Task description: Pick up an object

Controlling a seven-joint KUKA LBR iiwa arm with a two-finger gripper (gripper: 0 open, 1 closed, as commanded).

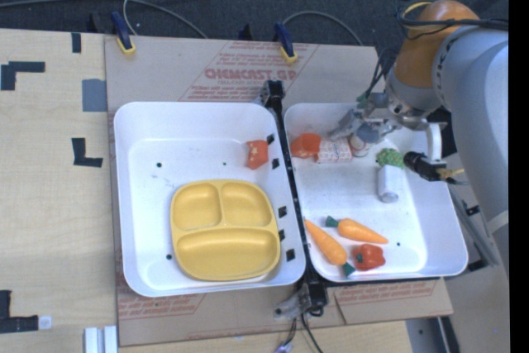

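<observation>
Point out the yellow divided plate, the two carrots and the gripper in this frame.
yellow divided plate [225, 229]: camera view, ridge between its compartments.
upper carrot [360, 231]: camera view, mid-body.
lower carrot [326, 241]: camera view, mid-body.
gripper [357, 126]: camera view, by its fingertips, right bin.

- left bin [140, 136], far left of gripper [351, 126]: white plastic, smooth, slight sheen
- right bin [430, 248] under gripper: same white plastic
- yellow tray [223, 229], well left and below gripper: smooth matt plastic
- carrots [343, 236], below gripper: orange plastic, glossy
- cardboard sheet [190, 70] beneath the bins: matt brown, printed red
- arm [475, 87], right of gripper: smooth grey shell, glossy orange band
</observation>
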